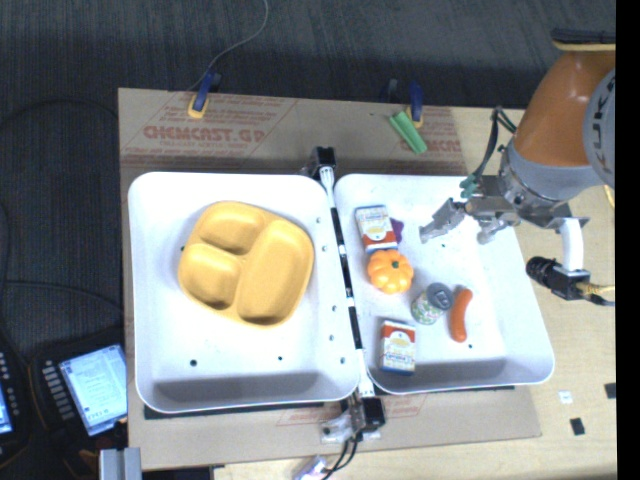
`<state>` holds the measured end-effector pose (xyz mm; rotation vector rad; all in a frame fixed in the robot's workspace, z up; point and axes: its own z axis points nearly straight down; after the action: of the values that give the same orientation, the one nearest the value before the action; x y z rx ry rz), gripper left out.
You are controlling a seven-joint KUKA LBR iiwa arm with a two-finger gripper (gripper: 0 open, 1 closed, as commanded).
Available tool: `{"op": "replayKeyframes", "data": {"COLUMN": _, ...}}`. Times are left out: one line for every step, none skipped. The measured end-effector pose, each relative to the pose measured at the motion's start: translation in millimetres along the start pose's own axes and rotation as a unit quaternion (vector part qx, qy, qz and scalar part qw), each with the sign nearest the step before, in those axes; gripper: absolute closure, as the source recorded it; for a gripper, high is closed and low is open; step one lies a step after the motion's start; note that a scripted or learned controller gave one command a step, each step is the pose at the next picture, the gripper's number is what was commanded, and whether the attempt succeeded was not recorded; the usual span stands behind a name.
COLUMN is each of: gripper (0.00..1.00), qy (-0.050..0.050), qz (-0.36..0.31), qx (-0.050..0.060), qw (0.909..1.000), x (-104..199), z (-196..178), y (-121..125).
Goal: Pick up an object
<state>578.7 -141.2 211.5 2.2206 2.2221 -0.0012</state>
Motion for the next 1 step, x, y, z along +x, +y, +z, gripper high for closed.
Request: {"op": "replayKeyframes", "data": {"gripper": 0.0, "qy": 0.0, "qz": 0.0, "qx": 0.0, "qw": 1.0, "x": 24.0, "z": 108.3, "y": 6.1}}
